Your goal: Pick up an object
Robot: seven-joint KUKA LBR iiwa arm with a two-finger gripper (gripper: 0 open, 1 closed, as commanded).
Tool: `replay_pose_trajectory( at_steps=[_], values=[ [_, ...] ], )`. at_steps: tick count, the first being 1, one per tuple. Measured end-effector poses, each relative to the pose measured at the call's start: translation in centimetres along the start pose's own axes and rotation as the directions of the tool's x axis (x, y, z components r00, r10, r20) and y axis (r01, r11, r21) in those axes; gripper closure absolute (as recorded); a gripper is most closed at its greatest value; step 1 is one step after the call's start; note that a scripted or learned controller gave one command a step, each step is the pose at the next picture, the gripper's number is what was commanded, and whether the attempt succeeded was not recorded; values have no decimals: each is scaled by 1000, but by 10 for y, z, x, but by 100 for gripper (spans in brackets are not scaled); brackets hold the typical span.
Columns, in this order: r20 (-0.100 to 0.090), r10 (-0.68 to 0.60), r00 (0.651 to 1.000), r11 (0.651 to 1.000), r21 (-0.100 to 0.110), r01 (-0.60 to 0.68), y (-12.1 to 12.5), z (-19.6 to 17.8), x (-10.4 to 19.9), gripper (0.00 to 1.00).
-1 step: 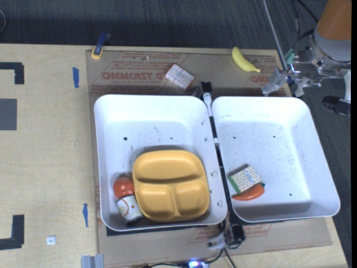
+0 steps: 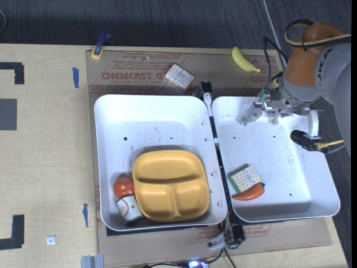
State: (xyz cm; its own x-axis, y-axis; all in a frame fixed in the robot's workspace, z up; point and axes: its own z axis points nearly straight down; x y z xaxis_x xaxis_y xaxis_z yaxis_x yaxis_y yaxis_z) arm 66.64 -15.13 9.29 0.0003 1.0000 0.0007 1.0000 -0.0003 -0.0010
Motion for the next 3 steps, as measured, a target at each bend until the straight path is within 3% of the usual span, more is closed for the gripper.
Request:
replay_pose_trajectory(
  at_steps=[1, 2, 3],
  values=[
    [1, 0, 1000, 1000, -1, 0, -71, 8, -14, 0],
    [-2, -1, 1000, 1000, -1, 1, -152, 7, 58, 0],
    [0, 0, 1000, 1000, -5, 0, -167, 7, 55, 0]
  ],
)
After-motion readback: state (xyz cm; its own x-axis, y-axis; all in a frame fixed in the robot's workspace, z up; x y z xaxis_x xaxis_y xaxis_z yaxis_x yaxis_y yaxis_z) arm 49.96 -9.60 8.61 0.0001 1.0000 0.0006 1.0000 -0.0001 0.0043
